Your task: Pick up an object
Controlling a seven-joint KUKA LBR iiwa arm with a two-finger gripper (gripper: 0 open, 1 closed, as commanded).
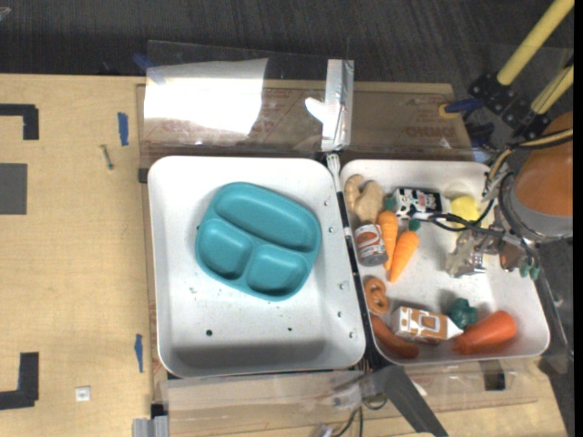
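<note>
Hand [471,255] low in the right bin [537,321], finger spread unclear, nothing visibly gripped, beside carrots [401,247]

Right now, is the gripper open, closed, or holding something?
Gripper: it cannot be told; it hangs over the right bin, near the yellow toy.

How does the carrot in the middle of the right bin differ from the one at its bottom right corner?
The middle carrot is slimmer and lighter orange; the corner carrot is fatter and redder. The middle carrot lies near vertical in the view, leaves up; the corner carrot lies almost flat along the bin's near wall. Both are toy carrots lying loose.
</note>
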